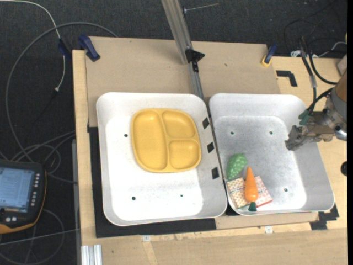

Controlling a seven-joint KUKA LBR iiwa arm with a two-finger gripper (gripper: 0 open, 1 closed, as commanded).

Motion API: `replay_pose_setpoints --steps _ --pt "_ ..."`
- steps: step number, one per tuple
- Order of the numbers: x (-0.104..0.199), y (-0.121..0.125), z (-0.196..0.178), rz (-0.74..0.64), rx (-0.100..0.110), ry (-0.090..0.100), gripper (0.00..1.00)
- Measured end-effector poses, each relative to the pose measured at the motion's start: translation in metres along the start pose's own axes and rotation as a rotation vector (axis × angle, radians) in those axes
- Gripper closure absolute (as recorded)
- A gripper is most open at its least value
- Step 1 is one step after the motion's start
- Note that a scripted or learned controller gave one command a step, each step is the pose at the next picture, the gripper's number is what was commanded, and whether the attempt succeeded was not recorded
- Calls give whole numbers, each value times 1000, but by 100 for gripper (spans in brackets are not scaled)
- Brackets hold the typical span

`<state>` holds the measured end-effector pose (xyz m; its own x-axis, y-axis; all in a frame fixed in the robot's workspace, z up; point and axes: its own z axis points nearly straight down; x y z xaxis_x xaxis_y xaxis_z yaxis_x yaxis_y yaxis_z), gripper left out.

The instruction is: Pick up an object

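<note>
Yellow tray [165,140]; orange carrot [251,185] (green tip); green speckled lump [237,164]; checked packet [238,191]; white bins [113,164].

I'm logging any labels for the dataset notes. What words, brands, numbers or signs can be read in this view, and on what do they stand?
No text can be read in this view.
Handheld pendant at the left edge: its lit screen shows content, too blurred to read.
Patterned card under the carrot in the right bin: printed dots or marks, too small to make out.
Yellow tray, green object, gripper: no markings visible.
</note>
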<state>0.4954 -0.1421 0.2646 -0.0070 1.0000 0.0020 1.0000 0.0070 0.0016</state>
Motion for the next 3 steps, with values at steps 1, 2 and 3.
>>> replay_pose_setpoints --steps 1,2,3 --pt "55 -6 13 1 5 2 100" --pt "108 4 12 0 1 1 100" --pt "171 0 23 0 6 2 100"
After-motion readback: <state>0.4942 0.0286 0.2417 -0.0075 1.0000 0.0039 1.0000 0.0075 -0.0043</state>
